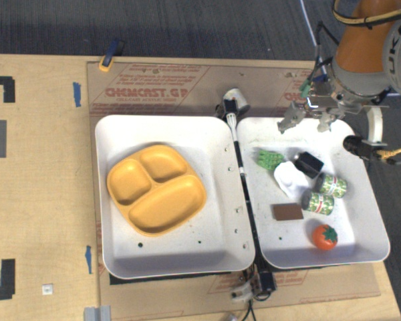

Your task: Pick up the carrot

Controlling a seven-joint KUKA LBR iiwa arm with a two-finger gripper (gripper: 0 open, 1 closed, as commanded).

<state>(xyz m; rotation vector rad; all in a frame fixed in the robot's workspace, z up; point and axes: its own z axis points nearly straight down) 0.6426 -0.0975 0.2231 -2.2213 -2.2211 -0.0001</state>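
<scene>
The carrot [324, 237] is a short orange-red piece with a green top, lying near the front right corner of the right bin [367, 199]. My gripper [305, 123] hangs over that bin's far edge, well behind the carrot and apart from it. Its two fingers [285, 124] are spread open with nothing between them.
The right bin also holds a green leafy toy [269, 159], a white lump [291, 178], a black block [309, 163], two green cans [326, 194] and a brown slab [287, 211]. A yellow divided plate [156, 188] lies in the left bin [113, 139].
</scene>
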